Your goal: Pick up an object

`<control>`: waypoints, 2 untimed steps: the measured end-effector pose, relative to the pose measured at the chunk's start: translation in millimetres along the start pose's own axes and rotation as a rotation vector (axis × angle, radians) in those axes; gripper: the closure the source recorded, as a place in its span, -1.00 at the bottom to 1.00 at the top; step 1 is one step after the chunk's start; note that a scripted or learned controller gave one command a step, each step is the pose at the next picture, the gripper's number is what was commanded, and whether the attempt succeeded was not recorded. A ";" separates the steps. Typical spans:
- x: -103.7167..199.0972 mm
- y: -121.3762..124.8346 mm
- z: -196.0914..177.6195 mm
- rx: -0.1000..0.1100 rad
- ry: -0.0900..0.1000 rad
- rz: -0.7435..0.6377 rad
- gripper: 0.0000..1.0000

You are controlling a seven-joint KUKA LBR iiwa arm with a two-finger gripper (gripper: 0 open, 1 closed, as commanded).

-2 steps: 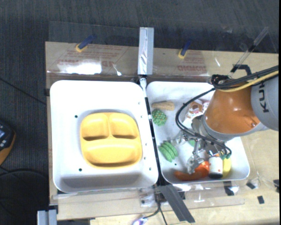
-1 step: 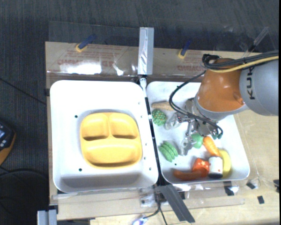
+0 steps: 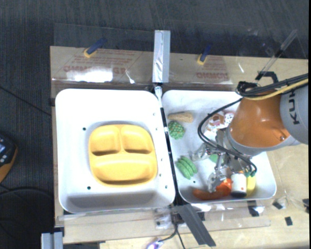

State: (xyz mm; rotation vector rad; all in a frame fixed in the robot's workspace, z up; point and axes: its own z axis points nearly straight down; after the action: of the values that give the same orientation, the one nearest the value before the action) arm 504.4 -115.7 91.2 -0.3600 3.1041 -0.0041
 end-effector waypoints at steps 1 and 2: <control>-54.4 -118.9 2.2 -0.001 0.009 0.113 -1.00; -71.2 -83.8 2.7 0.001 0.004 0.140 -1.00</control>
State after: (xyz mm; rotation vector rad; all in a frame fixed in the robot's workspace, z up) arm 592.9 -181.0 90.0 -0.1422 3.1250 -0.0046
